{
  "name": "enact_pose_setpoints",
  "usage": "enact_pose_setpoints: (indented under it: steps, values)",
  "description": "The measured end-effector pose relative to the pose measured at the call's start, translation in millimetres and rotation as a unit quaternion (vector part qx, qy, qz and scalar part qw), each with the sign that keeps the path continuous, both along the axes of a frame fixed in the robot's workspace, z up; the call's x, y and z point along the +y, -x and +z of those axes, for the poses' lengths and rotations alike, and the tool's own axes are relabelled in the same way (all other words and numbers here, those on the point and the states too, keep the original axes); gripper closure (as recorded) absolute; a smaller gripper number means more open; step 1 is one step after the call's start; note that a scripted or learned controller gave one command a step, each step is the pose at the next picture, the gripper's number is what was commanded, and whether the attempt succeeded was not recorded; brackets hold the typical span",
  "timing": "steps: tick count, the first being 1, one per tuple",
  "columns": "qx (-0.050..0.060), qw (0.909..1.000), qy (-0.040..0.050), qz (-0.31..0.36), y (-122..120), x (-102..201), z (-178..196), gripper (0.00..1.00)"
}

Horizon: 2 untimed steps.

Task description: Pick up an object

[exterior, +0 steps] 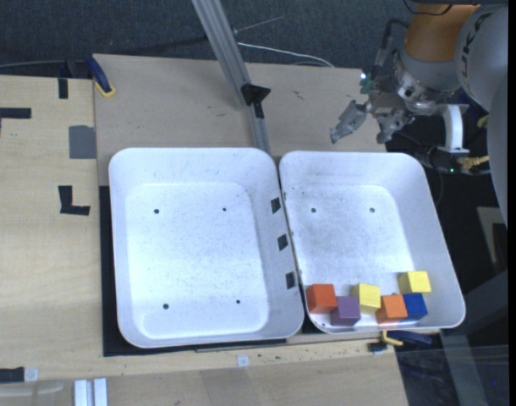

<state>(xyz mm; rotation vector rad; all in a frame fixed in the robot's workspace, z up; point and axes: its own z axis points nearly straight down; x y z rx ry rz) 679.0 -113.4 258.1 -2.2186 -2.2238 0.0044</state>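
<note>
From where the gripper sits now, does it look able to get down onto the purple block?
Probably yes: the gripper hangs beyond the right bin's far rim, nothing above the purple block, though neighbours crowd it.

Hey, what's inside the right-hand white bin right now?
The right bin holds small blocks bunched along its near edge: an orange block, a purple block, two yellow blocks, another orange and a blue block. Anything tucked behind that cluster can't be made out.

Both bins (190,163) are white, finely speckled with dark dots; the worktop (156,100) is pale wood. The blocks: two orange (321,296), two yellow (414,281), one purple (348,309), one blue (416,306).
</note>
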Motion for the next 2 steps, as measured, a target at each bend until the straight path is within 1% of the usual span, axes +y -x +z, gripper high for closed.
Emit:
enact_pose_setpoints:
  steps: [1, 2]
  values:
    - [0.002, 1.0000, -0.0021, 0.003, 17.7, 81.5, -28.9, 0.00]
    - [0.001, 1.0000, -0.0004, 0.000, -2.1, 92.0, -69.2, 0.00]
